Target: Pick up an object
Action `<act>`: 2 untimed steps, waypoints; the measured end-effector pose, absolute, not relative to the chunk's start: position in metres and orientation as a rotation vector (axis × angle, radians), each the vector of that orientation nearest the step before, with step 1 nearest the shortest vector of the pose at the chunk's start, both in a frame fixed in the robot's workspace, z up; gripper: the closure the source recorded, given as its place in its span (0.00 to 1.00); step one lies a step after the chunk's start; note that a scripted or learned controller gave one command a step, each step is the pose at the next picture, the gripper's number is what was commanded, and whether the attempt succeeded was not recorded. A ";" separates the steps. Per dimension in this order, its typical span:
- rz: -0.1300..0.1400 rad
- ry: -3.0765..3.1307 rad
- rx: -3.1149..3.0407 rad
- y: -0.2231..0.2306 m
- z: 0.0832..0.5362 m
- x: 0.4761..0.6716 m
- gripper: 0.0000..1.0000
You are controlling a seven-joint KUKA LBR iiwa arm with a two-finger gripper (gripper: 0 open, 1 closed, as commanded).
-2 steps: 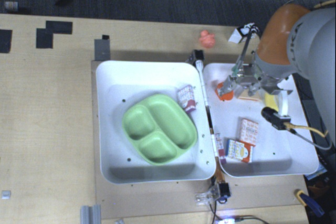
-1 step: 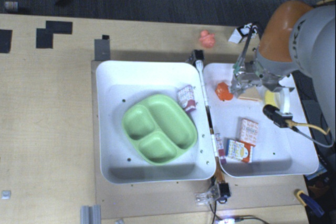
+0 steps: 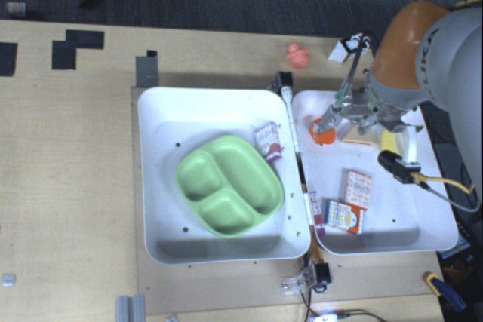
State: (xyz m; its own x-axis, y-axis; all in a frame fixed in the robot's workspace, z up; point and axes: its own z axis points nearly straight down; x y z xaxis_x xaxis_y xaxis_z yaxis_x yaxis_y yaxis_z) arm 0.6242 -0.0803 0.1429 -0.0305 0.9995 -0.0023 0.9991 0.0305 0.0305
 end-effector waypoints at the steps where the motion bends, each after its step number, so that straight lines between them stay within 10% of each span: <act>1: 0.004 2.221 2.216 -0.107 0.087 0.584 0.00; 2: 0.011 2.220 2.211 -0.106 0.099 0.586 1.00</act>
